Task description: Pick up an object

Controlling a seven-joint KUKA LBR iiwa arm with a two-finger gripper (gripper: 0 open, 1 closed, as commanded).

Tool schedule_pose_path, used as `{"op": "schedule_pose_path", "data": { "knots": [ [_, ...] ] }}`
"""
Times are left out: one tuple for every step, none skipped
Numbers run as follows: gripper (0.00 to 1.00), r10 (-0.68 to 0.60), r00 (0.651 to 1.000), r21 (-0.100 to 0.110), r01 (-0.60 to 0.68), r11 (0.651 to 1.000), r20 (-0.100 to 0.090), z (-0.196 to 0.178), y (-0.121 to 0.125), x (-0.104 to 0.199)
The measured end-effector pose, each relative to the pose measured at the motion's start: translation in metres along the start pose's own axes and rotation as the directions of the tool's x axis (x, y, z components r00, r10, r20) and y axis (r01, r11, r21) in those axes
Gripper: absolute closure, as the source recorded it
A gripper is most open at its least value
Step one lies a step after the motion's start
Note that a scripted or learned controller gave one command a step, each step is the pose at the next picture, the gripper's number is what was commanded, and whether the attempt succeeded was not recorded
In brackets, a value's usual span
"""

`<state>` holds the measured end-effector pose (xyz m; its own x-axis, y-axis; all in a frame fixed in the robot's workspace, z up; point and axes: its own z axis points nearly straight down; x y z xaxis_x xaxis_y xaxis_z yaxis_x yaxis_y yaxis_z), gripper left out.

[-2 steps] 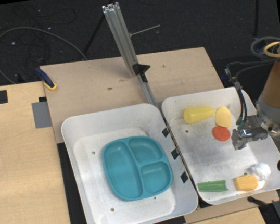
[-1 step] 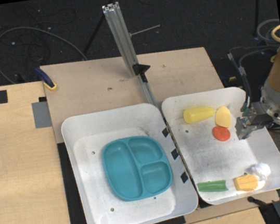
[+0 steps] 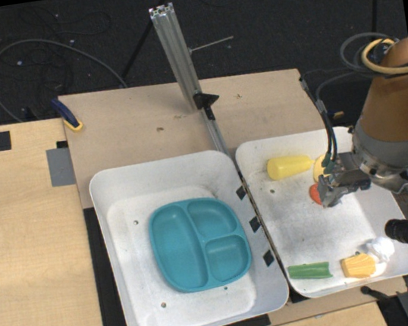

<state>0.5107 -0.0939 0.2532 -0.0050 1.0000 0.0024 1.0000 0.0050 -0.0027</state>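
The left bin holds a teal divided plate, which lies near the middle of it, a little toward 3 o'clock. A metal post rises from the bench behind the two bins, at about 12 o'clock from the plate.

In the right bin, a yellow object lies at about 11 o'clock. At about 6 o'clock lies a green object, and just beside it, toward 3 o'clock, an orange-yellow object with a small white thing touching it.

The gripper is low over the right bin, toward 2 o'clock. A small red-orange object is at its 9 o'clock side, touching or very near it. Whether the gripper is spread or pressed together, I cannot tell, because the dark parts hide it.
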Motion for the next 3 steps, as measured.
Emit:
{"op": "schedule_pose_path", "data": {
  "knots": [
    [1.0,0.0,1.0,0.002,0.0,1.0,0.0,0.011,0.005,0.06],
    [1.0,0.0,1.0,0.001,0.0,1.0,0.001,0.013,0.007,0.116],
    [1.0,0.0,1.0,0.001,0.0,1.0,0.001,0.02,0.014,0.173]
  ]
}}
